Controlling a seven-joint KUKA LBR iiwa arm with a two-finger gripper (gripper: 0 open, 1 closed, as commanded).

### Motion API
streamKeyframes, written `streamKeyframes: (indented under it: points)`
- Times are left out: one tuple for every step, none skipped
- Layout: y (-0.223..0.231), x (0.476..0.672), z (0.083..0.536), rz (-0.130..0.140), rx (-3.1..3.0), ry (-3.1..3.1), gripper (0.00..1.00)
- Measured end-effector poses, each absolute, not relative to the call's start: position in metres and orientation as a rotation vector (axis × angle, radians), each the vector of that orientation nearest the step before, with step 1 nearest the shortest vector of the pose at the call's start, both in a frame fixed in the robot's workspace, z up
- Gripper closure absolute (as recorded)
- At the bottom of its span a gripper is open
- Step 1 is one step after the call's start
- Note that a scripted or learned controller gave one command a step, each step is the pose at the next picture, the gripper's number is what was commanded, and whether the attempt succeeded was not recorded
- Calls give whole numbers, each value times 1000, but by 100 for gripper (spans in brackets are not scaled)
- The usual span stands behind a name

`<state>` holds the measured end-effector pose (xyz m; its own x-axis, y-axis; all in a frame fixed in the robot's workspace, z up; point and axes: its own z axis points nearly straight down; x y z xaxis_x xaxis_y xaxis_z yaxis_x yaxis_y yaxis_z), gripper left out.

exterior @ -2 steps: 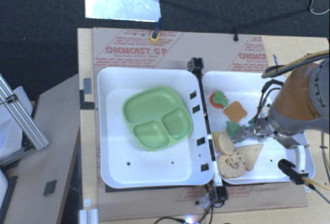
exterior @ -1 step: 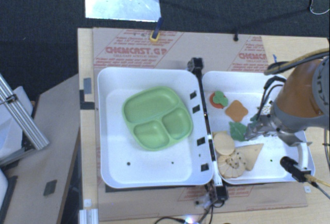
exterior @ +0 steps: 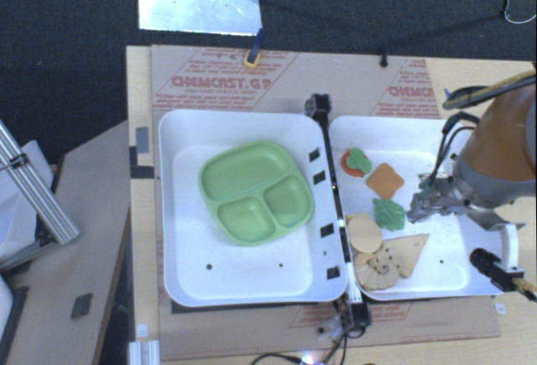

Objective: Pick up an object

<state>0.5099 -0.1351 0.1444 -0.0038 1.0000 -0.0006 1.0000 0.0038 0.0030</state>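
Observation:
The right bin (exterior: 445, 275) holds several toy food pieces. A red and green piece (exterior: 356, 162) lies at the back left, with an orange square (exterior: 385, 180) beside it. A green leafy piece (exterior: 388, 213) sits in the middle. Nearer the front are a round beige disc (exterior: 364, 232), a tan wedge (exterior: 409, 252) and a speckled cookie (exterior: 379, 269). My gripper (exterior: 422, 207) hangs low over the bin, just right of the green leafy piece and above the wedge. Nothing shows as held.
The left bin (exterior: 185, 271) carries a green divided plate (exterior: 256, 191). A black divider (exterior: 331, 195) runs between the bins. The arm's orange band (exterior: 503, 137) and grey wrist cover the right bin's right side. A black bracket (exterior: 495, 267) juts out at its front right corner.

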Motion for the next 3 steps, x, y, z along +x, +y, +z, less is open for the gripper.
streamKeyframes:
  points:
    - [-134,514,209,7,2211,2222,100]
    - [-134,515,225,3,2214,2224,100]
    - [-84,542,236,6,2208,2232,100]
